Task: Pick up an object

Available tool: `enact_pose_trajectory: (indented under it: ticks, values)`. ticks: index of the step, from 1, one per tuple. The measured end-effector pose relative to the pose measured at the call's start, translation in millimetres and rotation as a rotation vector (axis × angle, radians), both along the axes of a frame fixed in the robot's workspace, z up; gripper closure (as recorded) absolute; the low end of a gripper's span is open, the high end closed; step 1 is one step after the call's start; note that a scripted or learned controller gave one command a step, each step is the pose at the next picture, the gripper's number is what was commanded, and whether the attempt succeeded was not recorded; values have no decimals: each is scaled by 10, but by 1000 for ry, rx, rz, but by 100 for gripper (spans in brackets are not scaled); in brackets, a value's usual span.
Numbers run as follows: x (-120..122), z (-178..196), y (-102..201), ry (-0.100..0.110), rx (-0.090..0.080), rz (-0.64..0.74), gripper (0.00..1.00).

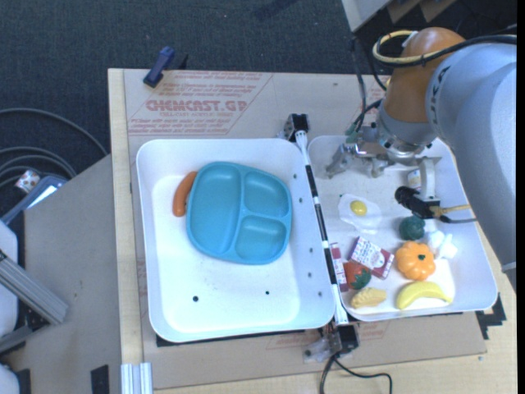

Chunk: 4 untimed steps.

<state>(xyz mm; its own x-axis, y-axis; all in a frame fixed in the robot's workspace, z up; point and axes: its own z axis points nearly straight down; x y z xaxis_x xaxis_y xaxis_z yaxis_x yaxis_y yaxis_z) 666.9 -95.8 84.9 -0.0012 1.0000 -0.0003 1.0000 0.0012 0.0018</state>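
Leftmost, we see a blue clip (158, 66) lying on the brown printed board (205, 105) that covers the bench, behind the left bin (164, 302). In that bin an orange sausage-shaped toy (180, 195) lies touching the left edge of a blue divided plate (239, 213), which sits in the bin's back half. A black clamp (297, 124) sits at the back end of the seam where the two bins meet.

Across the seam, in the right bin (469, 279), are the things we could pick. A toy fried egg (359, 209) lies toward the middle. In front of it a red-and-white carton (372, 255) lies tilted, with a small red-and-green toy (358, 276) touching its near corner. A yellow corn cob (368, 297) is at the front wall. Further right come a dark green toy (412, 228), an orange pumpkin (415, 258) just in front of it, a small white piece (440, 242) beside them, and a banana (422, 294) near the front.

The gripper (359, 159) hangs over the back of the right bin, behind the egg and apart from it. The grey arm with its orange band reaches in from the right. We cannot tell whether the gripper stands wide or narrow, since the wrist covers much of it.
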Motion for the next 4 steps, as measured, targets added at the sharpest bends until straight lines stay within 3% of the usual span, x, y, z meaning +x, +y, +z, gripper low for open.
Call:
enact_pose_trajectory:
  ticks: [1, 2, 3, 4]
  values:
    - [-357, -3, 40, 4, 1, -2, 0]
    - [-1, 0, 0, 1, 0, 0, 0]
    - [-3, 0, 47, 2, 0, -1, 0]
    - [-165, -1, 8, 5, 0, -1, 0]
